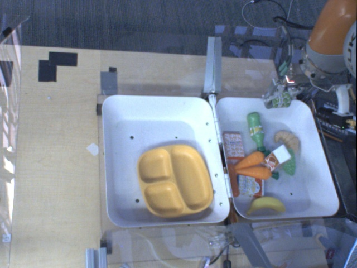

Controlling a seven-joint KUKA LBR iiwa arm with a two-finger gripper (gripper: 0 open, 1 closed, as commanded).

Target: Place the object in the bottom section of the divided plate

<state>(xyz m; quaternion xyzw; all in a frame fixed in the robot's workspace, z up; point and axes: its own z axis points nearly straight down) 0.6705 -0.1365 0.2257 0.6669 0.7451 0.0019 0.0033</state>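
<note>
1. Camera view looked down on a pale wooden counter (56,166) that bore two shallow white bins side by side, the left bin (120,121) and the right bin (312,127).
2. A grey arm with an orange band (330,15) reached in from the right, its pincer (279,96) hanging over the far rim of the right bin, well apart from every object.
3. A yellow divided plastic plate (174,178) lay in the left bin, nearer its front edge; its small near-left compartment (162,199) read as the bottom section.
4. The right bin held the candidates: a green bottle (255,128), two orange carrots (252,166), a yellow banana (266,206), a tan pastry-like piece (287,139) and a flat printed packet (233,145).
5. Nothing had yet been picked, so the step in hand seemed to be choosing and grasping one object. The banana lay apart from the pile and looked the cleanest grab; a descent centred across its narrow width would likely serve best, then a carry over the dividing rims.
6. Whether the pincer was open or closed could not be told: it was small and blurred against cables. The arm was cut off at the frame's edge, and the white-and-green item (283,156) by the carrots was hard to identify.
</note>
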